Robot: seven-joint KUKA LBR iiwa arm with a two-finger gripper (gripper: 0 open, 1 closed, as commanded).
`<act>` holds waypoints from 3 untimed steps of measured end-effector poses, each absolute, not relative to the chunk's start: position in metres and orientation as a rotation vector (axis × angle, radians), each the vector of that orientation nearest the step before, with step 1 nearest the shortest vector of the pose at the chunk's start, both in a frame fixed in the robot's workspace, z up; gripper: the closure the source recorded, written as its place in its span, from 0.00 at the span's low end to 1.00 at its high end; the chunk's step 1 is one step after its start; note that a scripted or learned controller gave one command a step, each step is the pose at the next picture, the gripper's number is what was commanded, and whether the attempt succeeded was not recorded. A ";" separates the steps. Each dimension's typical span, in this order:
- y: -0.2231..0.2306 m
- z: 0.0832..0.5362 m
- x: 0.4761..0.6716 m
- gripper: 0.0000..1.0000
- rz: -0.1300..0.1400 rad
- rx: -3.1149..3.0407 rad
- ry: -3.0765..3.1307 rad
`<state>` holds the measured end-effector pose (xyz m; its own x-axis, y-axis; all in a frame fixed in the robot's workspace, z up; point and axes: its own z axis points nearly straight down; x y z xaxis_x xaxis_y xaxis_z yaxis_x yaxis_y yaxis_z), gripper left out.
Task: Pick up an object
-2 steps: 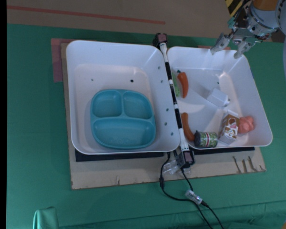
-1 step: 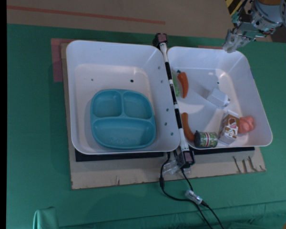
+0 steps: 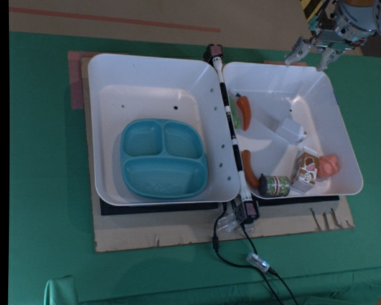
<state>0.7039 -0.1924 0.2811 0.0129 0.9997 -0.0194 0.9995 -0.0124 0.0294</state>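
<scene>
Above the right bin's (image 3: 317, 81) far rim, tool (image 3: 311, 54) spread; carrot (image 3: 244, 112) lengthwise, seemingly leafy end far.

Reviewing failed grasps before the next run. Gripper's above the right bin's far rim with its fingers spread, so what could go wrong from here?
1. The can, carton and pink toy crowd the near corner; the gripper could nudge neighbours or catch two.
2. Both carrots lie against the bin's left wall, so a finger may hit it.
3. The white box sits tilted and might slip.
</scene>
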 end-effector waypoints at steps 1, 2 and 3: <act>-0.194 0.301 0.706 1.00 0.021 2.203 2.167; -0.194 0.301 0.706 0.00 0.020 2.204 2.167; -0.195 0.321 0.708 1.00 0.031 2.196 2.151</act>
